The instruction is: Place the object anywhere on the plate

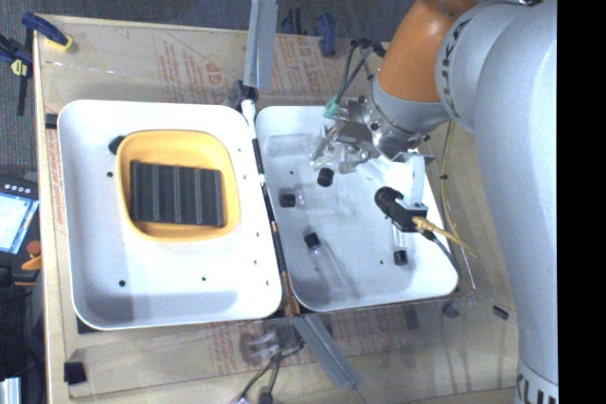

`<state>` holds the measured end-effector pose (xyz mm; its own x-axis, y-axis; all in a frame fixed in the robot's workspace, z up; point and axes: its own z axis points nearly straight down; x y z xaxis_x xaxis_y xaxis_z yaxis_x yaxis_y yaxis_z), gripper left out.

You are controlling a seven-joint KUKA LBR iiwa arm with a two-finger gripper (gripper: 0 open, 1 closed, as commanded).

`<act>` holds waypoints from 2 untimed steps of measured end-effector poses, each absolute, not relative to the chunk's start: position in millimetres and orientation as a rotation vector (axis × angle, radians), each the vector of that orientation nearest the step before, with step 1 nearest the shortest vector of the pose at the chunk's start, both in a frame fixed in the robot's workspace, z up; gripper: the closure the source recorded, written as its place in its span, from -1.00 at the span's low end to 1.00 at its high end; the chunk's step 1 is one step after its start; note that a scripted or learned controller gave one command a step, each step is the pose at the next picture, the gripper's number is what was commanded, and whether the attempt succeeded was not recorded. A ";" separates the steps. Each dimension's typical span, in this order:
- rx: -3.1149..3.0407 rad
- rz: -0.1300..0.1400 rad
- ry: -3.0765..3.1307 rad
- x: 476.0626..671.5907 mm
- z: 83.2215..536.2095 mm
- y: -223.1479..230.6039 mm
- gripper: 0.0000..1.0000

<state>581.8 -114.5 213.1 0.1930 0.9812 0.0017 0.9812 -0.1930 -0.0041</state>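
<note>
A yellow plate [176,147] with a dark ridged centre lies in the left bin [95,279]. My gripper [333,154] hangs low over the back left part of the right bin [426,274]. A small black object [325,176] sits on the bin floor just below its tip; I cannot tell if they touch. Three more small black pieces lie in the same bin: one near the left wall [287,199], one in the middle [311,240] and one to the right [400,255]. The middle one seems to have a clear body trailing from it.
A raised divider [265,203] runs between the two bins. The arm's grey body and orange band [421,43] cover the back right of the right bin. Blue clamps [45,28] grip the wooden bench's back edge.
</note>
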 end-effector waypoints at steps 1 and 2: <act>-2.248 0.002 -2.191 598.6 274.9 -20.7 1.00; -1.855 0.006 -2.529 618.7 205.7 -45.0 1.00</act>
<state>618.7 -45.0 205.7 -0.3004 0.9538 0.0017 0.9538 0.3004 -0.0059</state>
